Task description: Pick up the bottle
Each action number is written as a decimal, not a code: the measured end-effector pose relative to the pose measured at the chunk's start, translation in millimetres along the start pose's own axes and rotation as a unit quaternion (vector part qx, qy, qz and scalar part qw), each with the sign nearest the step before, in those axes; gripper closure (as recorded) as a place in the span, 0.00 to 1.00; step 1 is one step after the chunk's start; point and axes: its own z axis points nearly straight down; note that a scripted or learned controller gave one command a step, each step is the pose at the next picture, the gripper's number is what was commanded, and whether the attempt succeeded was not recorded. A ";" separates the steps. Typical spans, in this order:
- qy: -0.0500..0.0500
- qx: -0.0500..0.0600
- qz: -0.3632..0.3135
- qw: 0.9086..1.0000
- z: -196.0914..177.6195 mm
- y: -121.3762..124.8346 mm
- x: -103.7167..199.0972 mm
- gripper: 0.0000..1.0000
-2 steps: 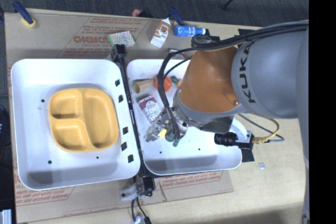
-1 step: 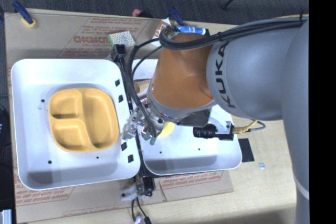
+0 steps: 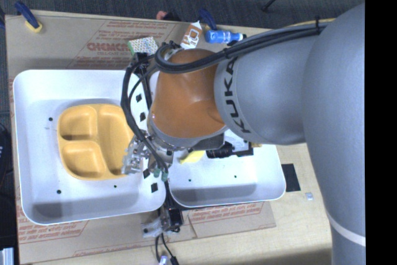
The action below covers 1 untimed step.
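Note:
A blue bottle (image 3: 221, 36) with a white label lies on its side at the far edge of the right bin, just above the arm's orange band. My gripper (image 3: 139, 162) hangs well away from it. It is low over the right side of the left bin (image 3: 31, 133), at the right rim of a yellow divided tray (image 3: 90, 139). I see nothing held in it. The big grey arm hides most of the right bin.
A green-patterned packet (image 3: 143, 44) and an orange-and-white item (image 3: 191, 36) lie by the bottle at the back. A yellow object (image 3: 192, 157) peeks out under the wrist. The right bin's front wall (image 3: 217, 194) shows. Blue clamps (image 3: 28, 15) grip the cardboard's far edge.

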 end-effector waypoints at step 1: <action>-0.003 -0.001 -0.066 0.998 -99.4 -46.2 -22.6 1.00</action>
